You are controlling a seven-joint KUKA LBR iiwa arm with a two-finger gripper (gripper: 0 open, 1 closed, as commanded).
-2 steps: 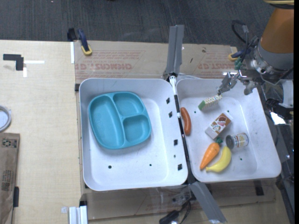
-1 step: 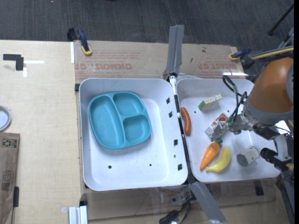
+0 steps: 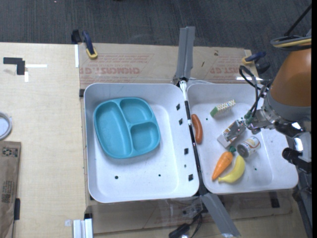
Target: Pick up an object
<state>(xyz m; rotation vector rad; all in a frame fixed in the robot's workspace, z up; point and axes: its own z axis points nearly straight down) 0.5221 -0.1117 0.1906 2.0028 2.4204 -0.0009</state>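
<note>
Banana (image 3: pixel 235 171) and carrot (image 3: pixel 222 165) lie side by side at the near end of the right bin (image 3: pixel 282 182), the carrot on the left, with a small can (image 3: pixel 247 146) on its side just beyond them. Past the can, the gripper (image 3: pixel 235 131) reaches in from the right, low over the bin floor; whether it is wide or narrow cannot be told. A sausage (image 3: pixel 197 128) lies by the bin's left wall, a green-ended packet (image 3: pixel 223 108) sits farther back, and the left bin (image 3: pixel 99 182) holds a blue divided plate (image 3: pixel 127 127).
</note>
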